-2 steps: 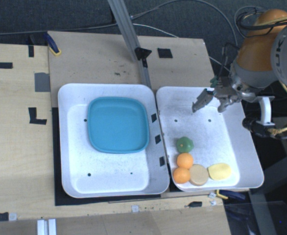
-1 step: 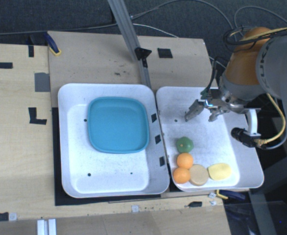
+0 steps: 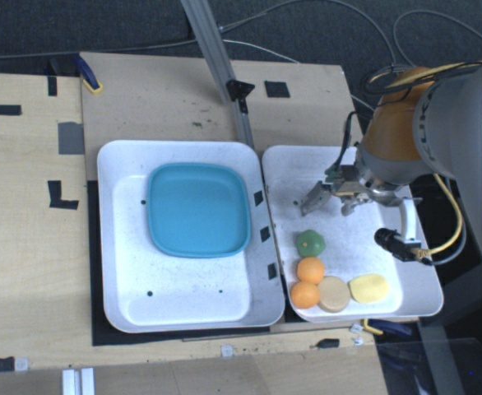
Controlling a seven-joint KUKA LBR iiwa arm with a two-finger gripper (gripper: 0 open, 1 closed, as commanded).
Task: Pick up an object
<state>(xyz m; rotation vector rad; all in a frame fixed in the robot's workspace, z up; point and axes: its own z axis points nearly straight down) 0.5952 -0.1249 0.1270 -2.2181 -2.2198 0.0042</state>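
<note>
Orange balls (image 3: 308, 283) low — jaws spread, holding nothing — above green ball (image 3: 310, 242).

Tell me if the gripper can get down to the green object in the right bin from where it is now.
Probably yes. The gripper hangs open just above the green object, with bare bin floor between them; the two orange balls sit on its far side.

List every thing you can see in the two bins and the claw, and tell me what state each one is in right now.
Claw: open, above right bin, holding nothing.
Blue plate: flat in left bin.
Green piece: loose in right bin.
Two orange balls: touching each other.
Tan disc: flat.
Yellow piece: beside disc.
</note>
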